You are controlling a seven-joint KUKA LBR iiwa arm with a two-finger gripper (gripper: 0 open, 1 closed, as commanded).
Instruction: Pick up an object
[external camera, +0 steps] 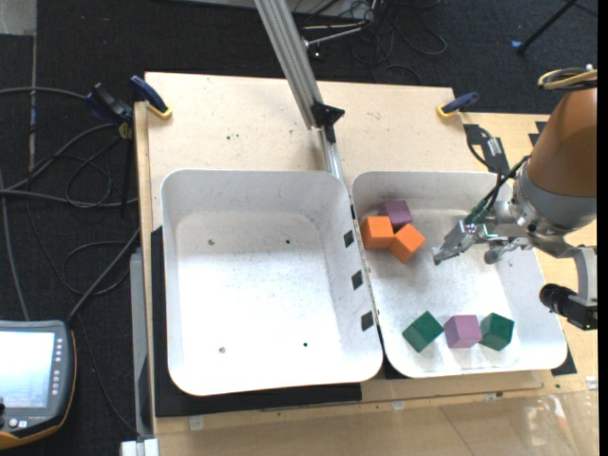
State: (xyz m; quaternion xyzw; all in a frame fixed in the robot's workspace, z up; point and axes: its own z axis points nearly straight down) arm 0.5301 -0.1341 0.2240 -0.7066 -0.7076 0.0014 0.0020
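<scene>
Claw point(446, 252) over right bin point(532, 297), near orange blocks point(393, 236)

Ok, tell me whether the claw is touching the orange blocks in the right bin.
Apart. The camera view shows bare white bin floor between the claw and the nearest of the orange blocks, which sit against a purple block.

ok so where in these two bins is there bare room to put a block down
The left bin offers bare floor from wall to wall. In the right bin, the middle strip is free, bordered by the orange blocks and purple block above and the row of green block, purple block and green block below. The gripper crowds its upper right.
</scene>
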